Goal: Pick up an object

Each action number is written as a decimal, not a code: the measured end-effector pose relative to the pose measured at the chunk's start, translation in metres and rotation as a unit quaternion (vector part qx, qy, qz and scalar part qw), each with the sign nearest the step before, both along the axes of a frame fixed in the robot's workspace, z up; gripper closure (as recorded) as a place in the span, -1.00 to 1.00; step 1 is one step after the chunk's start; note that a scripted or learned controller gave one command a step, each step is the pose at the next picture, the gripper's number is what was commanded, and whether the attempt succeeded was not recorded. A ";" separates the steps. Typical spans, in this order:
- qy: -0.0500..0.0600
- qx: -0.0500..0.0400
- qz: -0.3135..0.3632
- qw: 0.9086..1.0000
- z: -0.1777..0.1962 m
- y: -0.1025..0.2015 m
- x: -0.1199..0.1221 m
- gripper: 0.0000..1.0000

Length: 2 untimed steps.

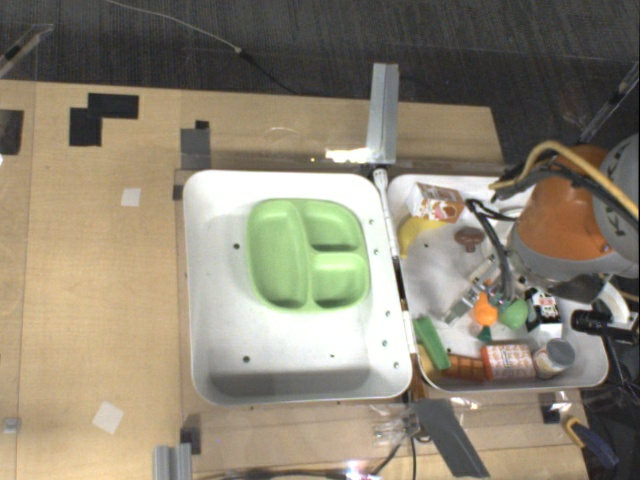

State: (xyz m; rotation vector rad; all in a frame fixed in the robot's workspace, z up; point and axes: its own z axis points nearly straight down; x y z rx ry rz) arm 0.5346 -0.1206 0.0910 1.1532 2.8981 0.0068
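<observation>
We see the arm [570,218] reaching in over the right bin [440,258], its orange band directly above the wrist. The gripper [492,293] hangs low among the clutter in that bin, just above a small orange object [485,314] and a green one [514,315] that sit side by side. From this angle we cannot tell whether it is closed on anything, since the wrist and cables cover much of it.

Around it in the right bin we find a yellow object [415,234] against the left wall, a printed packet [440,206] near the far corner, and a small brown round piece [468,236] beside that. A green stick-shaped item [432,342] lies tilted at the near left, and next to it a bottle with a red label [500,360] lies on its side along the near wall. A grey round cap [559,352] rests near the bottle's right end, and a small black and white item [546,308] sits just right of the green object.

The left bin [215,268] holds a green divided tray [305,253], lying roughly in the middle.

Both bins rest on a pale wooden worktop [90,298] marked with a few black patches and small pale squares. Beyond the worktop the floor [300,18] is dark carpet, with a thin cable trailing across it.
</observation>
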 end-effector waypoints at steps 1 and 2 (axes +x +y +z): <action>-0.008 -0.003 0.004 1.000 0.014 0.000 0.005 1.00; -0.005 -0.005 0.145 0.989 0.003 -0.003 -0.038 1.00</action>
